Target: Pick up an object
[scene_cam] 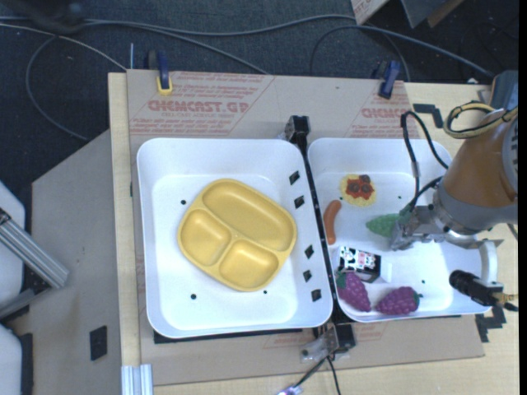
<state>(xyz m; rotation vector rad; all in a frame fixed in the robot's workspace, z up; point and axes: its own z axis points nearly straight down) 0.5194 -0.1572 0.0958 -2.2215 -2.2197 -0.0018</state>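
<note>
The right bin holds several toy foods: a small pizza slice, an orange hot dog, a green leafy piece, a black-and-white carton and two purple grape bunches. My gripper reaches down into this bin from the right, just right of the green piece and above the carton. Its wrist hides the fingertips.
The left bin carries a yellow divided plate. A black divider strip runs between the bins. Clamps sit on the bench's far edge, and cables loop over the arm at the right.
</note>
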